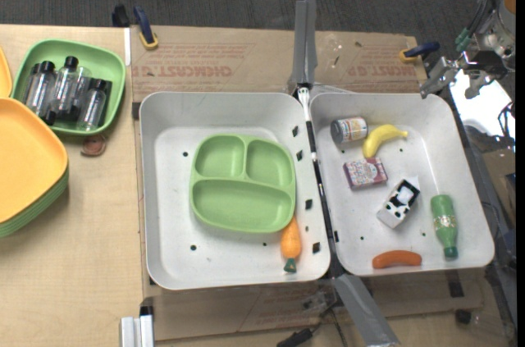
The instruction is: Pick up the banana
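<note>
The yellow banana [383, 139] lies in the right bin [467, 173], in its far half, just right of a small tin can [350, 129]. My gripper [456, 77] hangs above the bin's far right corner, to the right of and beyond the banana and well apart from it. Its two fingers stand spread, open, with nothing between them.
The right bin also holds a pink packet [365, 172], a black-and-white box [399, 203], a green bottle [444, 225] and a red sausage [397, 259]. In the left bin [164, 173] are a green divided plate [244, 184] and a carrot [290, 241]. Orange plates [25, 165] and a green tray of bottles [70, 87] sit far left.
</note>
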Controlling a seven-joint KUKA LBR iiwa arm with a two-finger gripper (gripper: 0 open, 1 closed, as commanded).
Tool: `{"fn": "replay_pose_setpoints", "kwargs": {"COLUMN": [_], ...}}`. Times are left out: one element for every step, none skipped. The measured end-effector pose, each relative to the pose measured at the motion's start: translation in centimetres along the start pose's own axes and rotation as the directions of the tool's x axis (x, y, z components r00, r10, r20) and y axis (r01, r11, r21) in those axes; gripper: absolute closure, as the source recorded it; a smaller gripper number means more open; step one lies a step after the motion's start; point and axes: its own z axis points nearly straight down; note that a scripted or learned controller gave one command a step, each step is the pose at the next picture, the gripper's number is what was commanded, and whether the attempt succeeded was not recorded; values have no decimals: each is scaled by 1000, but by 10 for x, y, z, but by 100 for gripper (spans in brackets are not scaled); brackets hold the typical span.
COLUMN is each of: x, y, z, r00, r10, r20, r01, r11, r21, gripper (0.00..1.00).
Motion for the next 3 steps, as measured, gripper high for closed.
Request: {"fn": "replay_pose_setpoints", "kwargs": {"x": [15, 45, 45], "y": [-80, -25, -25], "z": [67, 127, 119], "r00": [985, 908, 909], "r10": [171, 419, 417], "r20": [0, 1, 3], "r01": [-171, -419, -417], "r11": [985, 908, 909], "r21": [2, 0, 2], "gripper": [0, 0, 100]}}
